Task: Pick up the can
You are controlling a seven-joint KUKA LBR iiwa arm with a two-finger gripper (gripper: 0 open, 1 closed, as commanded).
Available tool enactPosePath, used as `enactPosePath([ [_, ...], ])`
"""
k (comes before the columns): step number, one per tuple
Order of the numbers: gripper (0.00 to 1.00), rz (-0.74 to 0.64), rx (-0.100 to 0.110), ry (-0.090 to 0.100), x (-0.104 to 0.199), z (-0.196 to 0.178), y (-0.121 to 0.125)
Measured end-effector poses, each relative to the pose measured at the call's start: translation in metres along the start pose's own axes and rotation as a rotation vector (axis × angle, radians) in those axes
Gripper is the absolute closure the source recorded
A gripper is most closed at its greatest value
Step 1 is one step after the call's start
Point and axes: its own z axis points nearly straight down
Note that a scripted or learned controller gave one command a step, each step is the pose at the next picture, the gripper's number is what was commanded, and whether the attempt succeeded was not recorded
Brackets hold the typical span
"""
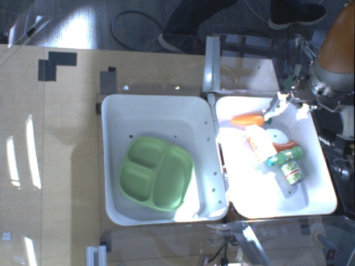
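Over the right bin's (319, 148) far edge hangs the gripper (275, 107), nothing visibly held; how wide it stands I cannot tell. Low in that glossy bin lies the small cylindrical can (293, 173), touching a green bottle (284, 157). A divided, matte green plate (157, 173) sits left.

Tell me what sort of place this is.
Probably a robotics lab's pick-and-place test bench: two shallow white bins on a wooden bench, a grey arm with an orange band reaching in, and a person's dark shoe beside loose floor cables.
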Motion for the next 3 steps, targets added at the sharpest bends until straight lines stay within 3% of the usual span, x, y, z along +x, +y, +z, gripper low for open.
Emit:
enactPosePath([
  [1, 0.0, -0.121, -0.01, -0.003, -0.063, 0.147, 0.003],
  [2, 0.0, 0.424, -0.002, -0.001, -0.081, 0.102, 0.021],
  [3, 1.0, 0.415, -0.008, -0.002, -0.08, 0.09, 0.023],
])
